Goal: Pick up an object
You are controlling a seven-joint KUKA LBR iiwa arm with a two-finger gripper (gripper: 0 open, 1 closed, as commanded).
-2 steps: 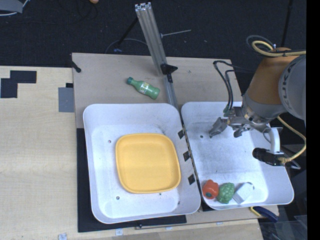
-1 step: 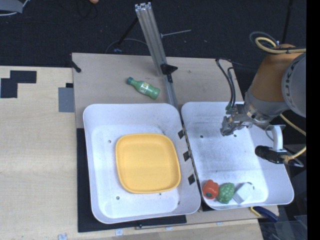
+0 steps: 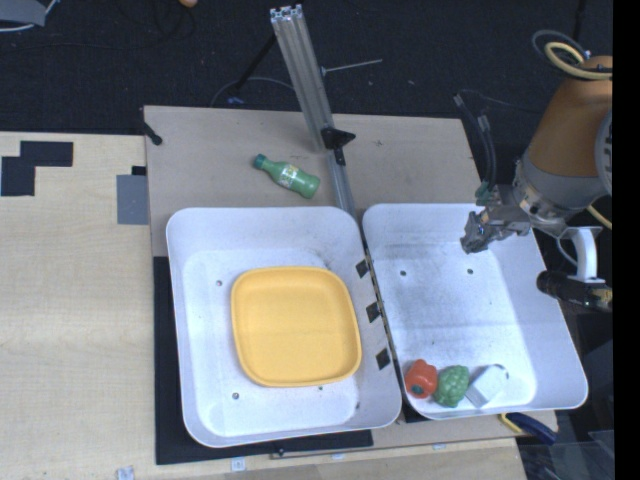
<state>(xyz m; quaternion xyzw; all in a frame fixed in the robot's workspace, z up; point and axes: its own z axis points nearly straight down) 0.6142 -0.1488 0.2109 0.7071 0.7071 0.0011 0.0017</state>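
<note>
Item 1. The pincer [image 3: 483, 236] hung over the far edge of the right bin [image 3: 560, 368], carried by the grey arm with its orange band [image 3: 572, 118]. Nothing was seen between its tips. Whether it stood apart or together could not be told; the part was small and dark against the bin floor.

Item 2. Candidate objects for the pick, three, all lodged in the near corner of the same bin, well apart from the pincer and nearer the camera: a red-orange piece [image 3: 421, 378], a green lumpy piece [image 3: 452, 385] touching it, and a white-grey block [image 3: 486, 385] just beside that. They probably sat there because the bin floor slopes or earlier handling pushed them to the wall. Judgement: crowding against the rim and each other would make a clean grip awkward.

Item 3. The bare floor between pincer and cluster offered no obstruction.

Item 4. Left of the pincer, across the black clips [image 3: 372, 310] joining the bins: the left bin [image 3: 190, 268], bearing a yellow plate [image 3: 296, 325] lying flat.

Item 5. Further left and beyond the bins, on the bench: a green bottle [image 3: 287, 175] lying on its side, near an aluminium bar [image 3: 305, 68].
</note>
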